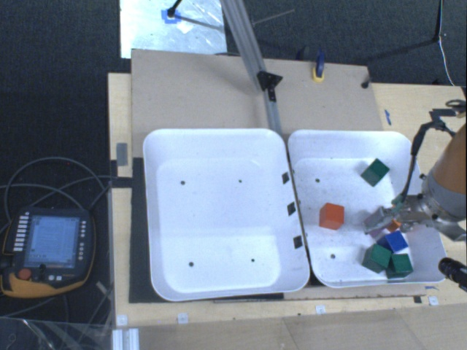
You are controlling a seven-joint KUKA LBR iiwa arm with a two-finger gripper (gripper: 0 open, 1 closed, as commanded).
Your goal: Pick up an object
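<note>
The arm comes in from the right side of the view, and its gripper (381, 222) is low inside the right bin (315, 265), near that bin's right half. The grey fingers point toward the left of the view. They look a little apart at the tips, with nothing between them, but the metal parts are small and blurred, so I cannot tell their state with certainty.

The objects that could be picked all lie in this right bin. The nearest ones form a tight cluster just beside the gripper, on the lower right of it toward the bottom edge of the view: a blue cube (398, 241), a dark green cube (379, 257) and another green cube (400, 265), which seem to touch each other. A small orange piece (394, 227) shows just behind the fingers, partly hidden, and I cannot say what it is.

An orange cube (332, 216) stands alone to the left of the fingertips, near but clearly apart from them, with free bin floor around it. It lies almost straight along the line in which the fingers point. A green cube (375, 172) lies alone toward the top of the view, well apart from the gripper.

In my judgement the orange cube is the easier target, because it is isolated and ahead of the fingers, while the cluster is closer but crowded. The left bin (157, 195) is not involved in this move.
</note>
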